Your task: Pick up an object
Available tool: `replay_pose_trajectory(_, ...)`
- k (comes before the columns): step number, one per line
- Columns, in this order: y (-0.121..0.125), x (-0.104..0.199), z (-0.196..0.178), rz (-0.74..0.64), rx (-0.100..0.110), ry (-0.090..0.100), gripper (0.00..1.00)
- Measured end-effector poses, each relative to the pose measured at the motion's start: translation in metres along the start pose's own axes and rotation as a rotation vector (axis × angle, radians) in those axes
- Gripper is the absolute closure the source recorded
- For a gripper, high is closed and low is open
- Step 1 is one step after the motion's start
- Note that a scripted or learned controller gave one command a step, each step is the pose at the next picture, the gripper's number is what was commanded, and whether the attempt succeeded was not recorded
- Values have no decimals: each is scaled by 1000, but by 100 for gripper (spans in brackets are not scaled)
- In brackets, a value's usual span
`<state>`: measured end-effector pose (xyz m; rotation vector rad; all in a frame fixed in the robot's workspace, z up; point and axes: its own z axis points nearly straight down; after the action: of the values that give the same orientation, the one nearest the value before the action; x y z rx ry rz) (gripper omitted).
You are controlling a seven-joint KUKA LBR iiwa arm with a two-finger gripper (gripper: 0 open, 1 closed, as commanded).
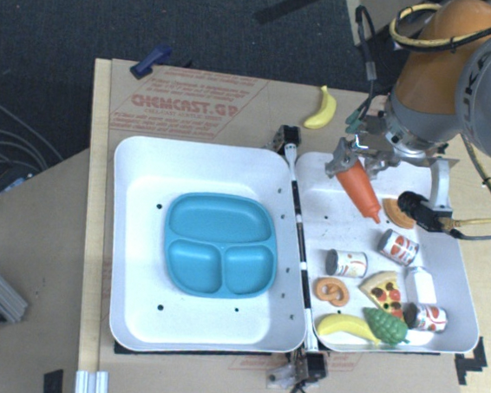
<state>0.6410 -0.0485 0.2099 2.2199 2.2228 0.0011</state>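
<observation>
An orange carrot (361, 190) slants across the far part of the right bin (466, 293). Its thick upper end sits between the fingers of my gripper (354, 157), which reaches down from the grey and orange arm at the top right and is shut on it. The carrot's tip points toward the bin's middle. Whether the carrot is touching the bin floor I cannot tell.
The right bin also holds a brown cookie (398, 213), two small cans (397, 246) (347, 263), a pretzel (332, 289), a pizza slice (384, 291), a banana (345, 328), a green toy (386, 326) and another can (429, 317). A blue divided plate (220, 243) lies in the left bin. A second banana (322, 110) lies on the bench.
</observation>
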Motion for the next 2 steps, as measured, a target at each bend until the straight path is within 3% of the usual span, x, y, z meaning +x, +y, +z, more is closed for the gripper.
replay_pose_trajectory(1,-69,54,-59,0,3,1,100)
replay_pose_trajectory(2,-108,95,-41,1,4,0,100)
